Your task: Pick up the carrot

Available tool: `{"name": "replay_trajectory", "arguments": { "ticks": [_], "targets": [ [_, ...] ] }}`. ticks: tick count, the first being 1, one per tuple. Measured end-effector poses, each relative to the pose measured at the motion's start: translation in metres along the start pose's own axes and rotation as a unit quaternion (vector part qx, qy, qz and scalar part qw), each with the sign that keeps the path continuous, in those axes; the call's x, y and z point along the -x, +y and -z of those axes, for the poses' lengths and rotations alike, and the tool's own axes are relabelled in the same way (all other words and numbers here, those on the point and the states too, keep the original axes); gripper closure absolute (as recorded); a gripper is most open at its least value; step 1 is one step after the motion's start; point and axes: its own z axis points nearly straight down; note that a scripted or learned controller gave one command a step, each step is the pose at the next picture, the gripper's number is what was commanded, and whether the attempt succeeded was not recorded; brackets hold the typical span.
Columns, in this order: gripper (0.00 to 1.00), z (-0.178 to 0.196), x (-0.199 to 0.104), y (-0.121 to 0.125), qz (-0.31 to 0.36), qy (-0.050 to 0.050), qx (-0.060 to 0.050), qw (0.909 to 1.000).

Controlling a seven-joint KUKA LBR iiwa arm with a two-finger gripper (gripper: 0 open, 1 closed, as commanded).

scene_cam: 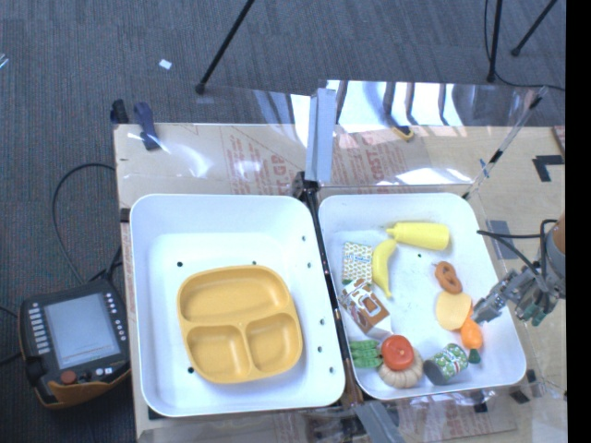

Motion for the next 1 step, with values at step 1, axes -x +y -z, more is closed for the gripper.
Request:
{"name": "replay_trajectory", "arguments": {
  "ticks": [1],
  "targets": [
    [1.0,-0.069,-0.0385,0.1021,-0.032,0.007,-0.002,0.9995]
  ]
}}
